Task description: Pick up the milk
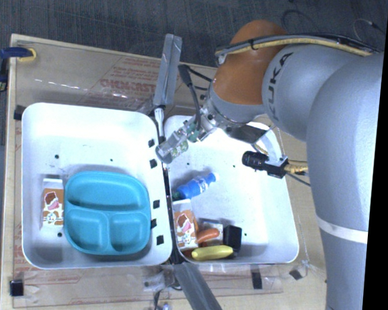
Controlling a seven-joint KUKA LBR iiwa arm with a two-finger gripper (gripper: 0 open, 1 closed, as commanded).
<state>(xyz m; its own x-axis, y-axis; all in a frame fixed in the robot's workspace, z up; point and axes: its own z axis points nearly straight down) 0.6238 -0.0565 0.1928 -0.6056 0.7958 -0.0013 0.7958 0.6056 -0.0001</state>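
While holding the gripper [172,146] over the back-left corner of the right bin [280,212], by the divider, stands well apart from the milk [186,228], which lies at that bin's front-left corner against the wall. Could catch on that wall, or drag the sausage [207,236] and banana [212,252] lying just beside the milk. Could also go for the look-alike carton [52,206] at the left bin's [82,124] left edge, tucked beside the tray [108,211]. Cannot tell whether open or closed: too small and blurred. Hides part of the right bin's back edge under the arm.

Milk carton [185,227] flat, right bin [270,211]
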